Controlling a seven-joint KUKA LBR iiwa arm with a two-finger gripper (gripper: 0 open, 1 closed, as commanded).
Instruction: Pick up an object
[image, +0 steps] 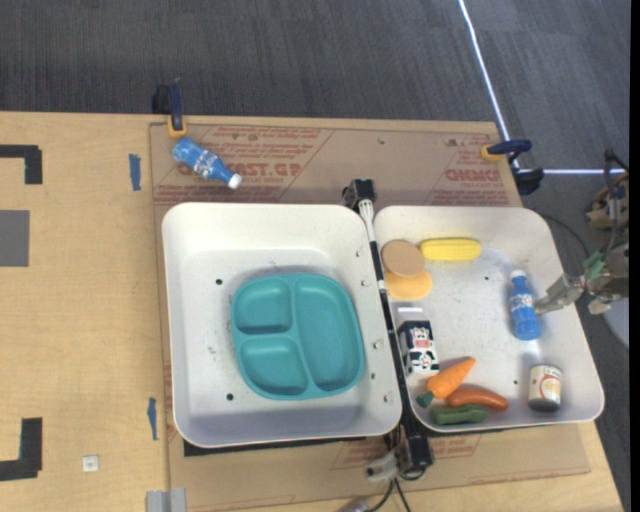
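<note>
The right bin before me held the loose objects. A blue bottle lay near its right wall, cap end toward the far side. A yellow banana lay flat at the far wall, with a round tan bun just beside it and a yellow disc under the bun's near edge. A black-and-white carton lay nearer the divider. An orange carrot, a red-and-green piece and a small can occupied the near end.

Camera setup: single fixed overhead view.
Looks down at a slant on both white bins, from moderate height; bench edges and floor visible.
</note>
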